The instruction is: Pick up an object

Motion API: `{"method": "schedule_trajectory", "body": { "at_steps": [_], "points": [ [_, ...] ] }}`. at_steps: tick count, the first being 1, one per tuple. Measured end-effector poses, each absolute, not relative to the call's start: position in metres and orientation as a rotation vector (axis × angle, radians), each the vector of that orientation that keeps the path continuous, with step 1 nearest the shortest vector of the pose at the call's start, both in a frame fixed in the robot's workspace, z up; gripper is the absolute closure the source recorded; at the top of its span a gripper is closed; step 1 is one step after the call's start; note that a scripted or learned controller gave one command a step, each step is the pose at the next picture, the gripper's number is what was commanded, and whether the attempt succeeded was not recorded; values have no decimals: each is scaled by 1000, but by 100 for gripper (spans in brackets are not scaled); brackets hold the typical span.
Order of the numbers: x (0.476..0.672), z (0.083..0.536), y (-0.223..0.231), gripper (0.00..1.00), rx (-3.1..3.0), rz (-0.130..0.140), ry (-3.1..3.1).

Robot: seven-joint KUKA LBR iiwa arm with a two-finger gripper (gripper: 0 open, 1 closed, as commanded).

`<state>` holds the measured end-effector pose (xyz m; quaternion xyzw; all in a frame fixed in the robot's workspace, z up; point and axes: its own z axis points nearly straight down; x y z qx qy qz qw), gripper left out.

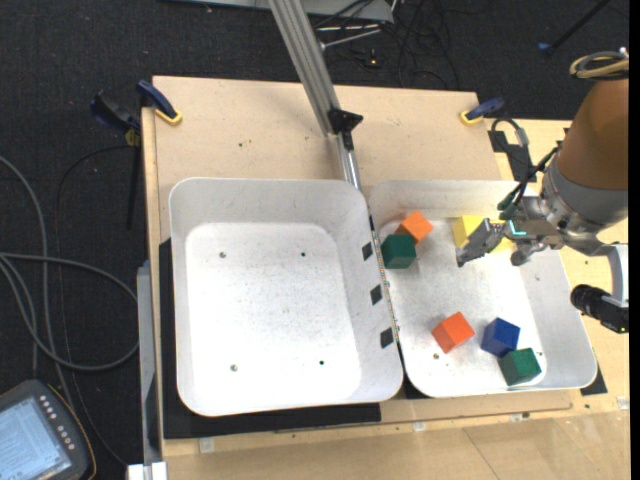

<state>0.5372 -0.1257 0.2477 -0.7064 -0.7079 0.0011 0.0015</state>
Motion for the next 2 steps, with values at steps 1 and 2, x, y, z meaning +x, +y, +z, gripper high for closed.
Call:
{"method": "schedule_trajectory", "body": {
  "at_steps": [1,2],
  "points": [
    [538,249,-126,0,-2221,0,-2221],
    [536,198,-136,0,-2222,5,-2216]
  ]
}}
